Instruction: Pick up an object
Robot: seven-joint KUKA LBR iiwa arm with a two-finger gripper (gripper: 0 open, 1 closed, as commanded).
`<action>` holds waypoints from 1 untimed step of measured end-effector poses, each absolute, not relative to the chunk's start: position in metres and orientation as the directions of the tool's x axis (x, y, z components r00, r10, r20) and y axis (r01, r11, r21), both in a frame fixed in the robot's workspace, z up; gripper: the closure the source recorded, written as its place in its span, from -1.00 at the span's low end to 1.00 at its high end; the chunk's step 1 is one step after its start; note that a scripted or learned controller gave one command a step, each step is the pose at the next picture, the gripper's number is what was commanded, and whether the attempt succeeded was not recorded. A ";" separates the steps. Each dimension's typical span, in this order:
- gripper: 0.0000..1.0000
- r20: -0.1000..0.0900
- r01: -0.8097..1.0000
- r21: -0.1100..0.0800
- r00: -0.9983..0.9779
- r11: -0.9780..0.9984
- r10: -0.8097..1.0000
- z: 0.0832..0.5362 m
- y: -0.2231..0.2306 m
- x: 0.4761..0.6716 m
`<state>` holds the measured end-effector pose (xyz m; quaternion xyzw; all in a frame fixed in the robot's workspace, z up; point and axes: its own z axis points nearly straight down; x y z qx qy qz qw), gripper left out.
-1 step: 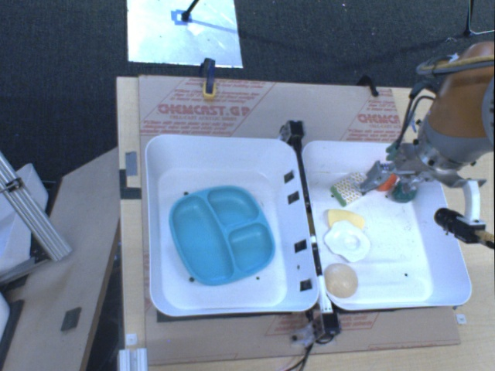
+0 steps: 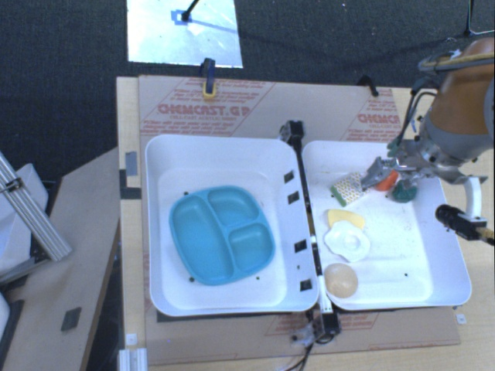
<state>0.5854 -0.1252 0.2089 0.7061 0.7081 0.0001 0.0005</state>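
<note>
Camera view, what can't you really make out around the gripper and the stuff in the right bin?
- Gripper: finger state unclear, small and blurred.
- Orange and teal items beneath it: partly covered by the gripper, identity unclear.
- Arm: cut off by the right edge.
- Right bin: its far right corner lies behind the arm.
</note>
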 end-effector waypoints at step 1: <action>-1.00 0.000 1.000 -0.001 -0.001 0.001 1.000 0.167 -0.127 0.589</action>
